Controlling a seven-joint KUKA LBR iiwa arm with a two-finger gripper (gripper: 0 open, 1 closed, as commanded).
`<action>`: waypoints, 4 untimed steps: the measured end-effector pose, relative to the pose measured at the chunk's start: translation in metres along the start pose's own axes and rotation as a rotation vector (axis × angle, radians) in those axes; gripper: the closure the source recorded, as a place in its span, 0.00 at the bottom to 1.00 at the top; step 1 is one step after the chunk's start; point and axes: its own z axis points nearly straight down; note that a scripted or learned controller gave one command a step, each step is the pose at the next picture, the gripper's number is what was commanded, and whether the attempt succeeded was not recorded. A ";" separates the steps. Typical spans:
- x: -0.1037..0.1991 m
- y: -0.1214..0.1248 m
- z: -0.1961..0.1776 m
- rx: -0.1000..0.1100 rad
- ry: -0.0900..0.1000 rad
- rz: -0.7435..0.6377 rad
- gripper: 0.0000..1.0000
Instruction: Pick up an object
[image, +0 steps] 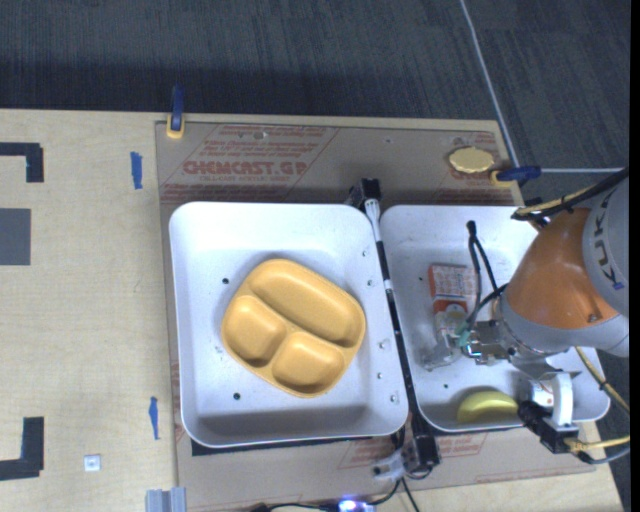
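Pale wooden bench top (80, 330), black tape marks along its left edge. Brown printed board (262, 160) lies on it, under the bins. Beyond the bench's far edge, dark grey carpeted floor (300, 50); a thin pale line crosses it diagonally at upper right.

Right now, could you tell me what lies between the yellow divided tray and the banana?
In the camera view, the two bins' adjoining rims and bare white bin floor separate the yellow tray from the banana; no loose object sits there.
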 end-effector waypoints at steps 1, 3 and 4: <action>0.003 0.000 0.000 -0.001 -0.002 0.001 0.00; 0.003 0.000 0.000 -0.001 -0.002 0.001 0.00; 0.003 0.000 0.000 -0.001 -0.001 0.001 0.00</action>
